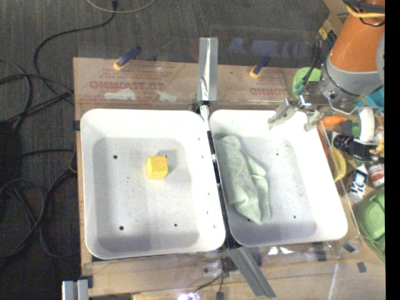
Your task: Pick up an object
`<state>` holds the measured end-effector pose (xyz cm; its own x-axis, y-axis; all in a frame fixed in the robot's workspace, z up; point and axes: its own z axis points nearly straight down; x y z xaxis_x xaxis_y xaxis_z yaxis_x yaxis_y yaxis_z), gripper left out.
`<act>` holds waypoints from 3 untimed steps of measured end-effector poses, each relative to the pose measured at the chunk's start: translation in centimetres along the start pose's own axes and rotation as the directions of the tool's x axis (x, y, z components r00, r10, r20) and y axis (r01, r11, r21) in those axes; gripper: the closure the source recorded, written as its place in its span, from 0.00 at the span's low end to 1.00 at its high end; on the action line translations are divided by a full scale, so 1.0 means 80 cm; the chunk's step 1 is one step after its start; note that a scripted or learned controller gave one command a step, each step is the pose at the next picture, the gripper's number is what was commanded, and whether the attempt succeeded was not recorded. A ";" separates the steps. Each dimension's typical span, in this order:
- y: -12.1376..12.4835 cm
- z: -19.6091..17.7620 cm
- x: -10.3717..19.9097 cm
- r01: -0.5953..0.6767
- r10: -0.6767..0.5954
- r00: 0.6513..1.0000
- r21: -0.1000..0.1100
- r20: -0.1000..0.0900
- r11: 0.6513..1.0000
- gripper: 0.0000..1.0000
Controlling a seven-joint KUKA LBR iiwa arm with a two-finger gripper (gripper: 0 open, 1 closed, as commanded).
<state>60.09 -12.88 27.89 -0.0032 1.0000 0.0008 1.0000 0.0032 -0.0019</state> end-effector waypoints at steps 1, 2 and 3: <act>-0.013 0.120 0.048 0.021 -0.021 1.000 0.001 0.000 1.000 0.00; -0.007 0.223 0.028 0.096 -0.096 0.995 -0.016 0.003 0.995 0.00; -0.024 0.227 -0.013 0.360 -0.359 0.933 -0.028 0.013 0.933 0.00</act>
